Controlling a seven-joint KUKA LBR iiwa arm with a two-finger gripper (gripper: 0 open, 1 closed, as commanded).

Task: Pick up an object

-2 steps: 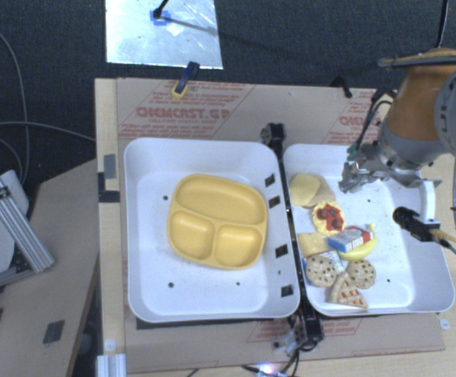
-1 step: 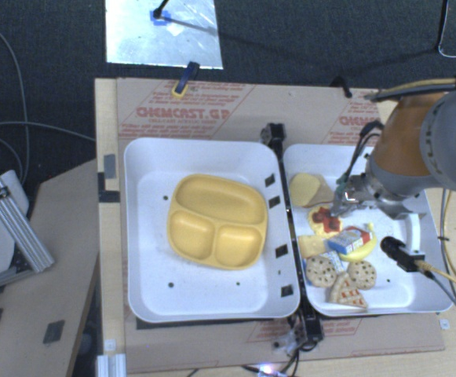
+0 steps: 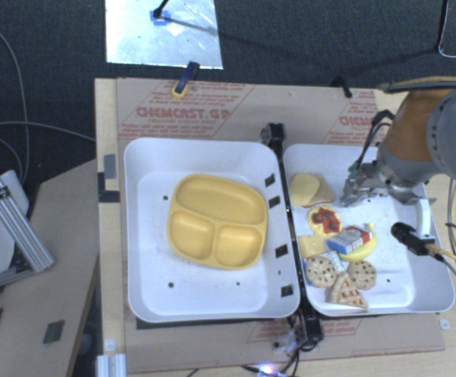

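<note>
My gripper (image 3: 352,192) hangs low over the upper middle of the right bin (image 3: 428,289), just right of a pale yellow round piece (image 3: 305,187). Below it lie toy foods in a cluster: a red-and-yellow pizza-like piece (image 3: 325,220), a small blue-and-white carton (image 3: 348,240) on a yellow banana (image 3: 364,248), a pale cheese-like slab (image 3: 311,245), two cookies (image 3: 320,270) (image 3: 361,274) and a pizza slice (image 3: 348,292). Nothing shows between the fingers.
The left bin (image 3: 145,210) holds a yellow divided plate (image 3: 217,219). A black clip rail (image 3: 282,210) runs between the two bins. Bare white floor lies at the right bin's right side. Cardboard underlies both bins.
</note>
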